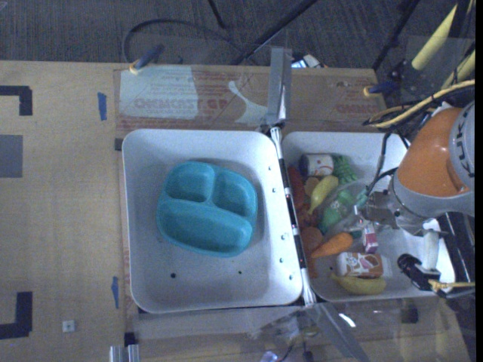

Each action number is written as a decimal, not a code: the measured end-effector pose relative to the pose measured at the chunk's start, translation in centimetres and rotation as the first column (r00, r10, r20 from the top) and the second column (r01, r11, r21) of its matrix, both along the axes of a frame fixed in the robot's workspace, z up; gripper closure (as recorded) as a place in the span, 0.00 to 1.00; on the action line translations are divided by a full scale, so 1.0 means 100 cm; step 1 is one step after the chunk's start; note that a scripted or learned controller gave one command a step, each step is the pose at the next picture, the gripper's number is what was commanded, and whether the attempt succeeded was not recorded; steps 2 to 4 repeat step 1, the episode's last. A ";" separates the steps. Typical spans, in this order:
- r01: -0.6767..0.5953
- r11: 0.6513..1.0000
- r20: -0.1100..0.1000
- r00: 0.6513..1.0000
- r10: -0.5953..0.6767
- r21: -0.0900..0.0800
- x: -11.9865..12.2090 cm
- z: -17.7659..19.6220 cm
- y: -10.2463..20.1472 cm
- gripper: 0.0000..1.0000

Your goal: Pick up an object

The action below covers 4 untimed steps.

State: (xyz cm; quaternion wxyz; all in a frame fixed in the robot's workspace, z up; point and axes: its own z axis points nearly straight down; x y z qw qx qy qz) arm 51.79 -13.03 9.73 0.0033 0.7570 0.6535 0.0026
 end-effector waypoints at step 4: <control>-0.344 0.939 -0.007 0.939 0.344 0.001 0.064 0.123 0.103 1.00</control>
